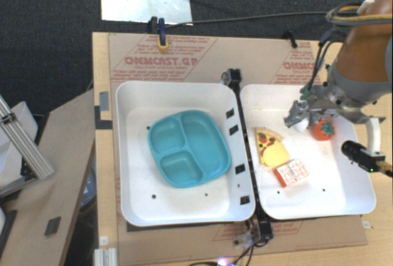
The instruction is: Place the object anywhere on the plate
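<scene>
Nearest of the loose items: one small red-and-white carton [291,172], lying flat toward the front of the right bin [344,197], touching a yellow block [274,153] behind it, which in turn overlaps a toy pizza slice [265,137] whose long axis runs front to back, tip toward the rear. Further back, near the right wall: one red tomato-like toy [323,129] with a green top, roundish, no clear long axis. Just beside it to the left: jaws [299,117] of the grey arm, low over the bin floor; whether parted or closed I cannot tell, and nothing is visibly between them. Left bin [141,197]: one teal compartment plate [189,148], long axis slanting from rear-left to front-right, nothing on it. Both bins sit on a board-covered tabletop [184,56]. Step judged: pick phase, likely aimed at the red toy. Next move calls for a secure hold, lift, and carry left across the divider.
</scene>
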Tool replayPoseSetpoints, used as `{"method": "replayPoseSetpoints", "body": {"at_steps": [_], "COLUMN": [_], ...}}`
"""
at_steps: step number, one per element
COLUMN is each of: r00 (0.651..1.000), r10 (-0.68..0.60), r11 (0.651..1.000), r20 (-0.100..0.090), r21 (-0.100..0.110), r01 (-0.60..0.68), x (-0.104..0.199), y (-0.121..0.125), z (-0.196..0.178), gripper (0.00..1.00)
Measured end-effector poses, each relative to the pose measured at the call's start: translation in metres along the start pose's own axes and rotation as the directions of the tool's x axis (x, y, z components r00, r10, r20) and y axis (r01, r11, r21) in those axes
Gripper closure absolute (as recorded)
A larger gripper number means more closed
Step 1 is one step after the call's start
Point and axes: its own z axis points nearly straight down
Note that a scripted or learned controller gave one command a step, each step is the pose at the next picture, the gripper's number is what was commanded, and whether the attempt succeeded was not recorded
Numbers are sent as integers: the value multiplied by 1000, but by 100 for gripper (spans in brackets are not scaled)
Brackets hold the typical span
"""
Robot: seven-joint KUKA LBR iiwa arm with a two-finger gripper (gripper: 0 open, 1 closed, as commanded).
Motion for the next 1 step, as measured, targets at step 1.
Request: {"method": "replayPoseSetpoints", "body": {"at_steps": [1], "r00": [1000], "r10": [0], "r11": [1000], "r20": [-1], "r21": [0], "r01": [0], "x": [53], "y": [20], "z": [-4], "gripper": [100]}}
